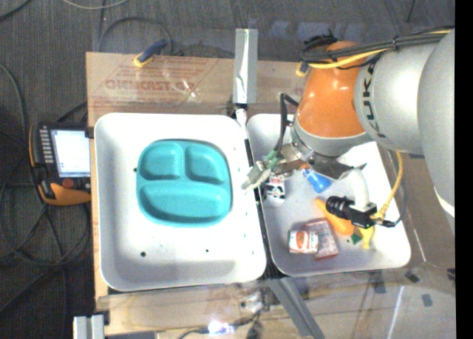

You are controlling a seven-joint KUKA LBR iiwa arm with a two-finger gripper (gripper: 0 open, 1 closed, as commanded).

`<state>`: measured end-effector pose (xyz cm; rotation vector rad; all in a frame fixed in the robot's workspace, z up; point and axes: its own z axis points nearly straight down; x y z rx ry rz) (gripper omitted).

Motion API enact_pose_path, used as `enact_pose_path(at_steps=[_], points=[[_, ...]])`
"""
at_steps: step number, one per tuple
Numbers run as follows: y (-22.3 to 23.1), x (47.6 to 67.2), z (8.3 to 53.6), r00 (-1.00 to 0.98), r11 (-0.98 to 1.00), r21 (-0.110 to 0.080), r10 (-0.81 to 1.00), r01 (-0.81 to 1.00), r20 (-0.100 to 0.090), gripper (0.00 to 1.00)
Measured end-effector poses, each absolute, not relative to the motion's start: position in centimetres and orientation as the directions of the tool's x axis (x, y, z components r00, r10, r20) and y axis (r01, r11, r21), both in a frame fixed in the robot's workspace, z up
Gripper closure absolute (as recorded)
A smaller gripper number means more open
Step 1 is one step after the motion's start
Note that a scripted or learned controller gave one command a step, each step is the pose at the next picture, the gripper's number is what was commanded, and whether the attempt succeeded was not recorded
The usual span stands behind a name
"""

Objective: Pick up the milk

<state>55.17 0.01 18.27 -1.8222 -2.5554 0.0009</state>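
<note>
One red packet (312,240) in right bin (395,252), one teal tray (183,182) left; jaws' state unclear.

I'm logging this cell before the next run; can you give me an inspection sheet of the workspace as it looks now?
Surface: two shallow white bins side by side, the left bin and the right bin, on a bench.
Job's things: small black-and-white carton, probably the milk, in the right bin near the divide.
Clutter: teal divided tray in the left bin; red-and-white packet, orange carrot-like toy, blue item in the right bin.
Grippers: gripper low over the bins' shared edge, beside the carton; grip unclear.
Cables: yellow cable along the arm; loose cords on the floor.
Surroundings: handheld pendant left of the bench; grey carpet.
</note>
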Motion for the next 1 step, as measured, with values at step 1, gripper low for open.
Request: enact_pose_path(at_steps=[1], points=[[-5.49, 54.24, 18.31, -0.177, 0.177, -0.001, 0.984, 0.984, 0.001, 0.0]])
